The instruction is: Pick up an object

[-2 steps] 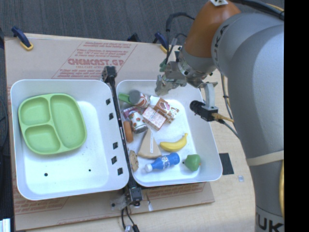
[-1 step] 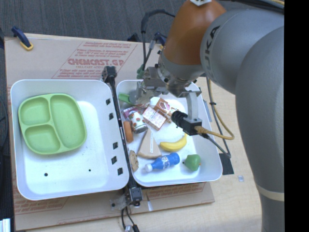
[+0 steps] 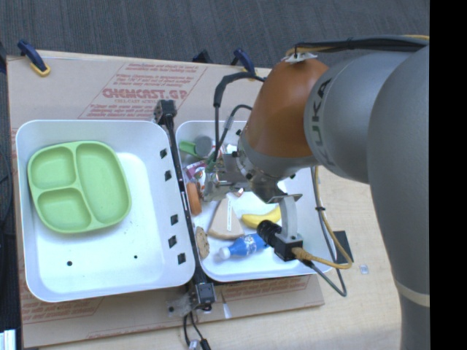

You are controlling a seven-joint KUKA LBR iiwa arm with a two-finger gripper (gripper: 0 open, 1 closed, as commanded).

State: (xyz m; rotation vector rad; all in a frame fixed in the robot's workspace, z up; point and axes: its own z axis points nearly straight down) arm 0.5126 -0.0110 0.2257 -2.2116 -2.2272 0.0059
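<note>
My gripper [image 3: 216, 182] hangs low in the right bin [image 3: 252, 272], near its left wall, under the orange wrist band. Right beside it lie an orange carrot-like piece [image 3: 193, 197] and a pink-and-white item [image 3: 195, 169]. A tan wedge like a bread slice [image 3: 225, 224], a yellow banana [image 3: 261, 218] and a blue-and-white bottle [image 3: 243, 248] lie nearer the front. A green item [image 3: 197, 148] sits at the back of this bin. The arm hides much of the bin's middle and back.
The left bin [image 3: 109, 268] holds a light green divided plate [image 3: 78, 186] at its back left. A black clamp strip [image 3: 177, 195] runs between the bins. A small brownish item [image 3: 202, 243] lies by the right bin's left wall. A yellow cable [image 3: 328, 262] trails at the right.
</note>
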